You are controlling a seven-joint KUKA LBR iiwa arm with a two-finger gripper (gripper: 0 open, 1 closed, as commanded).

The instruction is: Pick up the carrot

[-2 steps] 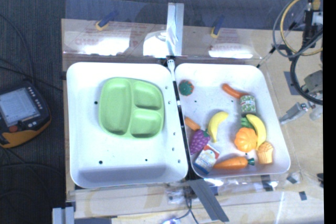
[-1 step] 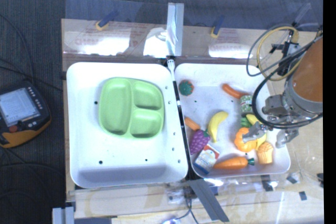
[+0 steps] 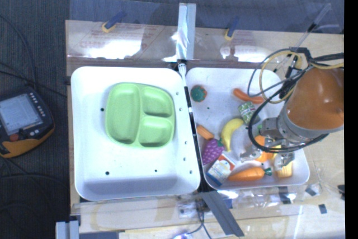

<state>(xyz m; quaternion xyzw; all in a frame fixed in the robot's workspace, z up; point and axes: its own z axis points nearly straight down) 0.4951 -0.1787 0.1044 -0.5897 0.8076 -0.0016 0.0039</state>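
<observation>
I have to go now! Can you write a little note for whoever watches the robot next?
Gripper: low in the right bin, among the toys; I cannot tell its grip.
Carrot: lying near the bin's front wall, just below the gripper, beside a banana and grapes.
Left bin: holds a green tray.
Done: nothing lifted.
Left: grab the carrot and raise it.

The arm [image 3: 313, 101] reaches into the right bin [image 3: 215, 80], its gripper [image 3: 267, 149] low among toy food just above the carrot [image 3: 246, 174] lying along the near wall. A banana [image 3: 230, 131] and purple grapes [image 3: 212, 150] sit nearby. The left bin [image 3: 89, 176] holds a green divided plate [image 3: 140, 115].
</observation>
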